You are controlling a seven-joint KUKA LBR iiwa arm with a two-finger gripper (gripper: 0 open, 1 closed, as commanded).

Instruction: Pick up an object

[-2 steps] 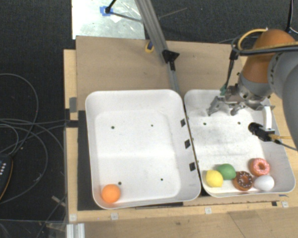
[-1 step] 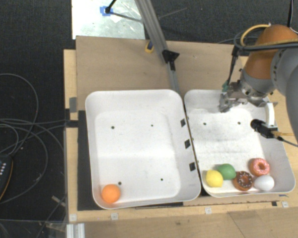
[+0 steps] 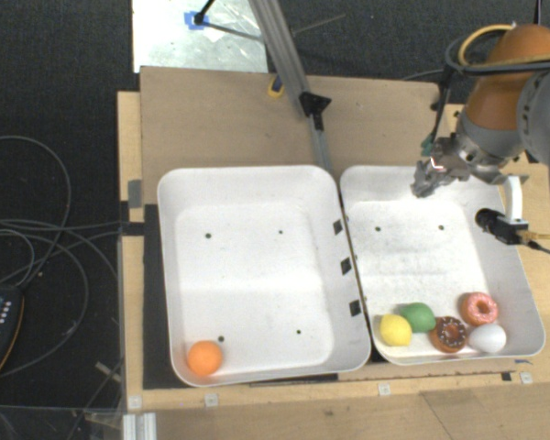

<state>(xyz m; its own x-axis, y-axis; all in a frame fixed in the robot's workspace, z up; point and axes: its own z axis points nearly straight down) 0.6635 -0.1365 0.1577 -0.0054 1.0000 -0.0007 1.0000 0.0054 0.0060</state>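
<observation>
Dark carpet framed the bench; I, the gripper (image 3: 425, 183), hung at the right bin's (image 3: 412, 246) upper edge, grip state unclear. Toys huddled lower right: pink doughnut (image 3: 478, 308) touching white ball (image 3: 487, 338). Descending there, I judged, risked nudging neighbours.

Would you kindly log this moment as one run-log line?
pincer above right bin's far edge | grasp: none seen | round orange ball left bin near corner | five items clustered right bin near edge
</observation>
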